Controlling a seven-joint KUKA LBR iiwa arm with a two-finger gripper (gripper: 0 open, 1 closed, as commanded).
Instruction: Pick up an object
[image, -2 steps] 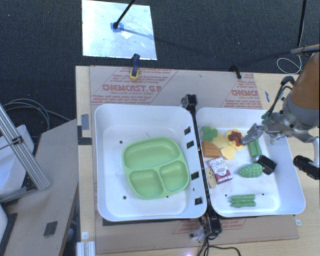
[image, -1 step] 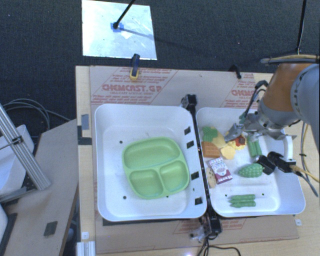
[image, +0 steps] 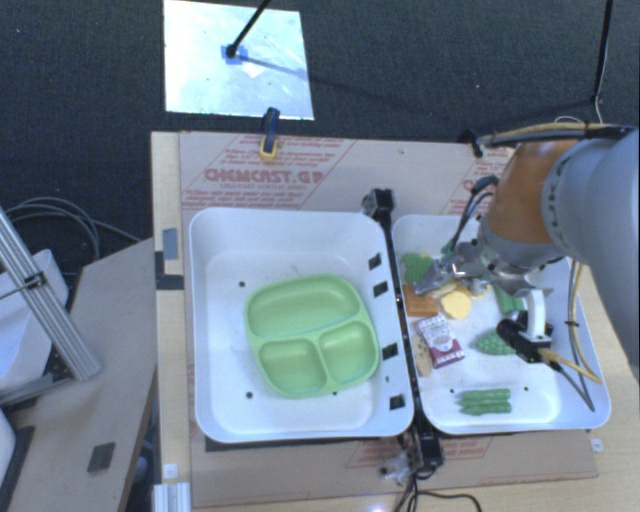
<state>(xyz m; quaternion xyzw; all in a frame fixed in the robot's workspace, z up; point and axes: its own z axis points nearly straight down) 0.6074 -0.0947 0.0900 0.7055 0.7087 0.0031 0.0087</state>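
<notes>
Objects for picking lie in right bin (image: 570, 405), below and around gripper (image: 447, 272). Left bin (image: 215, 330) well left of gripper, holds green divided tray (image: 310, 333). Red-white packet (image: 439, 340) just below gripper. Yellow piece (image: 457, 303) beside gripper. Green pod (image: 485, 402) further below. Gripper opening: cannot tell.

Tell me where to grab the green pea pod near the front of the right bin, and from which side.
Grip the green pea pod across its narrow width at the middle, coming straight down from above. It lies flat and long on the right bin floor, apart from the other items, so there is room on both long sides for the fingers.
</notes>
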